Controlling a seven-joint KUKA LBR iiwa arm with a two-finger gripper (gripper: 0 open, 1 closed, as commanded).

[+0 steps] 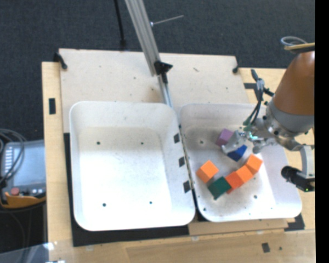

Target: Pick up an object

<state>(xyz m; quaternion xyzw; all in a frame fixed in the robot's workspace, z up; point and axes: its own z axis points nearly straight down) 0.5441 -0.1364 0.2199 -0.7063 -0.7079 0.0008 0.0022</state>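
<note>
The right bin (274, 201) holds several small blocks. A purple block (225, 136) lies toward its middle, with a blue block (237, 153) just below and right of it. An orange block (208, 170) sits lower left, a green block (219, 187) below that, and two more orange blocks (245, 172) run in a slanted row to the right of the green one. My gripper (247, 140) hangs low over the bin, right beside the purple and blue blocks. The arm's orange band (297, 86) and grey wrist cover its upper part.
The left bin (126, 163) lies beside the right one, their rims meeting near the middle of the bench. A slanted aluminium post (145, 32) rises from the bench behind the bins. A grey device with cables (16, 174) sits off the bench at the left.
</note>
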